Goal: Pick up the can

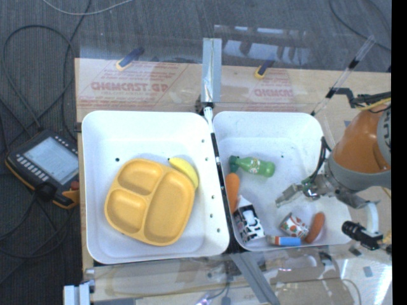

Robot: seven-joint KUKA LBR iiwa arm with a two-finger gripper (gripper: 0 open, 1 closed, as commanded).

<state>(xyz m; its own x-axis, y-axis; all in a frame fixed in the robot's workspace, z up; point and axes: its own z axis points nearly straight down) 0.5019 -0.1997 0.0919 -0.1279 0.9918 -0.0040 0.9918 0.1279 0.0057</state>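
The can (294,225) is small, red and white, and lies tilted near the front of the right bin (280,132). My gripper (290,194) hangs just above and behind it, a little toward the bin's middle, reaching in from the right. Its fingers stand open with nothing between them, apart from the can. The orange band of the arm (359,148) shows at the right edge of the bin.
A red sausage (316,227) lies right beside the can, and a blue marker (285,240) in front of it. A black-and-white carton (248,223), a carrot (233,191) and a green bottle (252,166) sit further left. The left bin (102,132) holds a yellow tray (149,201) and a banana (186,169).
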